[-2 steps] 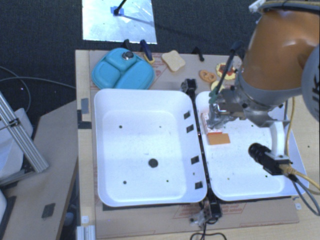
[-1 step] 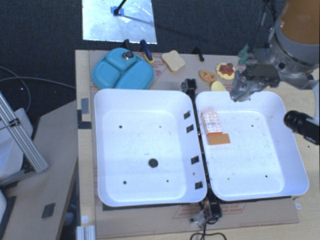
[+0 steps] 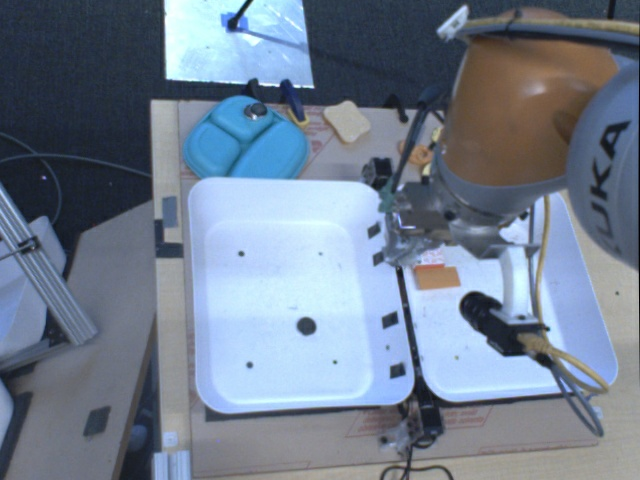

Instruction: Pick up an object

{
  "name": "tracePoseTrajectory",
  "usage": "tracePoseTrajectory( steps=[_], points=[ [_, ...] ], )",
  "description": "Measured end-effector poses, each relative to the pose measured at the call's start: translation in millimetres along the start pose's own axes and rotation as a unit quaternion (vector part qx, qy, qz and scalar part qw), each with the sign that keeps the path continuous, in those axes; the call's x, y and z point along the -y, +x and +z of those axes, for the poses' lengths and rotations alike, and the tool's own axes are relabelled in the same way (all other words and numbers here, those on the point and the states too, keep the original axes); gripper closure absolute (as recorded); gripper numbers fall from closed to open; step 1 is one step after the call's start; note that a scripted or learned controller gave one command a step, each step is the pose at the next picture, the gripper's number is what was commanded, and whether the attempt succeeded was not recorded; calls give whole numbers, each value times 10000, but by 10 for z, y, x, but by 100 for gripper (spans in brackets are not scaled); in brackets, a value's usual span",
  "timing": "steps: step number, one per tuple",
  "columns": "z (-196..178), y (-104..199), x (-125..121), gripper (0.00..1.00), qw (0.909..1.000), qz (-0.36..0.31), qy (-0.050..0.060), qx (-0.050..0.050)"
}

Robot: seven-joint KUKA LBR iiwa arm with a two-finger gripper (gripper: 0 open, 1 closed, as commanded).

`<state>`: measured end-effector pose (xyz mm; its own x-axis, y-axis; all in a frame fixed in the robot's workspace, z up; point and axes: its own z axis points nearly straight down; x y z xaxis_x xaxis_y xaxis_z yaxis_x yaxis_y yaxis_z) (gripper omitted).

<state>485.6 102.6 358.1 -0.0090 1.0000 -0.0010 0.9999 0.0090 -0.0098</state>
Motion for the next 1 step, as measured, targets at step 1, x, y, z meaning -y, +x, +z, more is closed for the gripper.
tracePoseTrajectory(
  steps=[1],
  points=[
    [-1117, -111, -371, 100, 9999, 19, -132, -17]
  ],
)
